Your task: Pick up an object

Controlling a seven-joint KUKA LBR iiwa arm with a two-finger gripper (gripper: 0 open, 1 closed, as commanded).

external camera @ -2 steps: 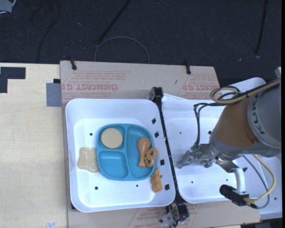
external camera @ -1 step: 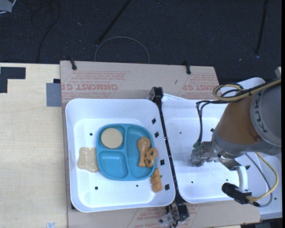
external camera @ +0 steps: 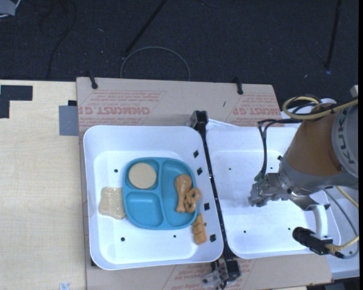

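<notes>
Bench [external camera: 30,192] of pale wood spread across the view's left, a cardboard sheet [external camera: 169,104] with reversed red print lying under two shallow white bins set side by side. Grey arm [external camera: 317,153] with orange band reaching in from the view's right, bulking over the right bin [external camera: 242,234] and hiding much of its far side. Left bin [external camera: 109,141] carrying every loose item. Inside it, near the middle, a blue divided tray [external camera: 146,213] with three compartments. Gripper [external camera: 258,196] low over the right bin's floor, near its centre, well apart from the tray and its contents; cannot tell whether spread or closed, since seen from above as a dark cluster only, and nothing visible in its grasp. Round tan disc [external camera: 141,175] sitting in the tray's upper left compartment. Twisted brown pretzel-like piece [external camera: 186,193] lying along the tray's right compartment. Pale beige slab [external camera: 112,203] on the bin floor, touching the tray's left edge. Small orange-brown chunk [external camera: 198,229] on the bin floor just beside the tray's lower right corner, close to the bin's right wall.
</notes>
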